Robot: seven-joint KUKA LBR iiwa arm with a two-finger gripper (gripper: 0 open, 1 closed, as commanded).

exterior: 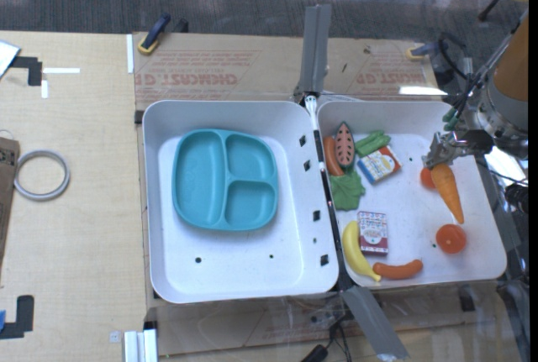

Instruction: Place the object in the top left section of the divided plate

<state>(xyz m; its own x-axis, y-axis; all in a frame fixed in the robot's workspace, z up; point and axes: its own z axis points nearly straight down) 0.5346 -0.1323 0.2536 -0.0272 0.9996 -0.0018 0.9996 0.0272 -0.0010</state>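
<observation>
Camera view: gripper point(439, 152) sits low in the right bin point(492, 268), at the bin's upper right, tips down at the top end of the carrot point(448, 191). I cannot tell from this angle how the gripper is set, or whether anything is in it. No object reads as lifted.

Carrot lies along the bin's right side, thick end up toward the gripper, point toward the tomato point(451, 239). A small red piece point(427, 177) touches the carrot's top left.

Further out in the same bin: 2 small boxes, 1 blue-and-white point(379, 166) and 1 red point(372, 233); watermelon slice point(343, 148); green leafy pieces point(345, 189); banana point(356, 254); sausage point(398, 270).

Plate point(178, 184) lies in the left bin point(244, 280), well apart from the gripper, all 3 sections bare. Target is its top left section.

Risks, judged from this frame:
1. Grasp at the carrot's end, not its middle. It may pivot or slip out on lift.
2. Red piece beside the carrot's top could be pinched with it or knocked away.
3. Bin wall is near; the gripper could catch it.
4. Carry crosses the 2 rims between bins. A low path could snag there.
5. Carrot is long against the section; a skewed release could leave it across a divider.
</observation>
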